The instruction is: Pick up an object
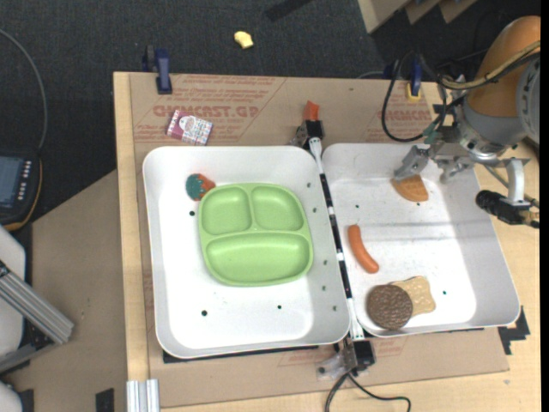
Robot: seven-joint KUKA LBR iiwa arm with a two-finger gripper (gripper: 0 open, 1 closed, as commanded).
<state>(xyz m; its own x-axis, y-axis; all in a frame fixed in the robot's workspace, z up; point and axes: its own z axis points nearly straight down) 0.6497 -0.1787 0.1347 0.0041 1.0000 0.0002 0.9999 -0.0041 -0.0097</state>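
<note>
Claw (pixel 429 163) work is the step in hand: the arm reaches in from the right and hangs over the far edge of the right bin (pixel 489 256), with its two fingers spread and pointing down. An orange, wedge-shaped toy food piece (pixel 412 187) lies on the bin floor just beside the left fingertip, touching or nearly touching it, but it is not between the fingers, so nothing is held yet.

Other candidates sit in the same bin: an orange-red toy sausage (pixel 361 248) near the left wall, and a dark round cookie (pixel 390 305) overlapping a tan cracker-like piece (pixel 420 293) at the near edge. The left bin (pixel 167 230) carries a green divided plate (pixel 254 233) with a small round green and red toy (pixel 200 185) at its far left corner. A small pink and white packet (pixel 189 126) rests on the tabletop (pixel 257 101) beyond the bins.

To do the grasp well, the claw would probably need to shift a little toward the left wall so that the wedge is centred between the fingers, then descend until the tips almost reach the bin floor before closing. The piece looks low and flat, so a shallow closure could slip over it or push it aside. A straight lift, clear of the bin's far wall, seems safest.
</note>
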